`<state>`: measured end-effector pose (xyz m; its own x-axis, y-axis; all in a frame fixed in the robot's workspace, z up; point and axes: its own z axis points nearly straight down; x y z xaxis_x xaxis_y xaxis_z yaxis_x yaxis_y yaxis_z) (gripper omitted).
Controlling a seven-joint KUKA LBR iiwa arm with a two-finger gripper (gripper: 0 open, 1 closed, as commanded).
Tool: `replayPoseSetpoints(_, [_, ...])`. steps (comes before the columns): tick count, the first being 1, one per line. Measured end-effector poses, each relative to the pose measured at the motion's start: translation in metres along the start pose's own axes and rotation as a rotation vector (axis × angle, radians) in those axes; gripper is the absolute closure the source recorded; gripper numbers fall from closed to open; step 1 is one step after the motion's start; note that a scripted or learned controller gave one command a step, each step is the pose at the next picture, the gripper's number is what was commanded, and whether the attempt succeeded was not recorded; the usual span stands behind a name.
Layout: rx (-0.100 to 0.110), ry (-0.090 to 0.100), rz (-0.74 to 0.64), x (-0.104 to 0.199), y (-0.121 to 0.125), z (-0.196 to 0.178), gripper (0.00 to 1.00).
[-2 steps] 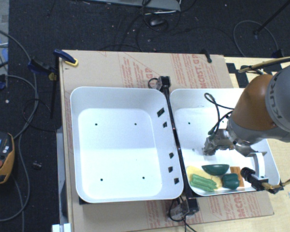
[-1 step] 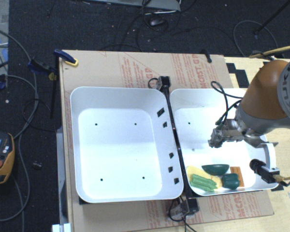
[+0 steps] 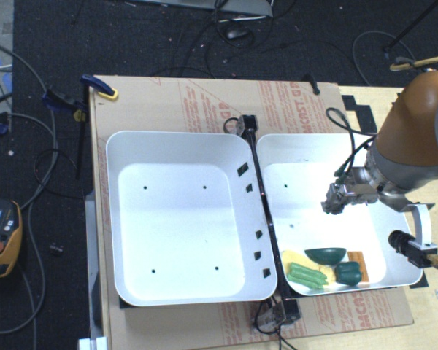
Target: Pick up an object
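Overhead, two shallow white bins are seen side by side on the bench: the left bin (image 3: pixel 124 166) and the right bin (image 3: pixel 299 152). The gripper (image 3: pixel 334 199) is held above the middle of the right bin, carried by the arm (image 3: pixel 412 141), which reaches in from the right. Whether anything is gripped cannot be told at this scale; the tip is seen only as a small dark cluster.

A group of small objects is gathered at the near edge of the right bin: a green ridged piece (image 3: pixel 306 275), a dark teal bowl-shaped piece (image 3: pixel 325 254), a teal block (image 3: pixel 348 273), an orange piece (image 3: pixel 357 257) and a pale yellow piece (image 3: pixel 295 258) beneath them. All lie well nearer than the gripper and slightly to its left. The green ridged piece is laid with its long axis running left to right, tilted a little. A descent toward the near edge is judged to be needed before any grasp.
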<state>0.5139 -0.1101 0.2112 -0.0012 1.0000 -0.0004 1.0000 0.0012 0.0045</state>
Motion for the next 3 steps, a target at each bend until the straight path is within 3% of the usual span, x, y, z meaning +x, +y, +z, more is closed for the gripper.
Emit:
replayPoseSetpoints(1, [0.002,0.0,0.001,0.0,0.001,-0.026,1.0])
replayPoseSetpoints(3, [0.005,0.002,-0.004,0.093,0.04,-0.023,1.0])
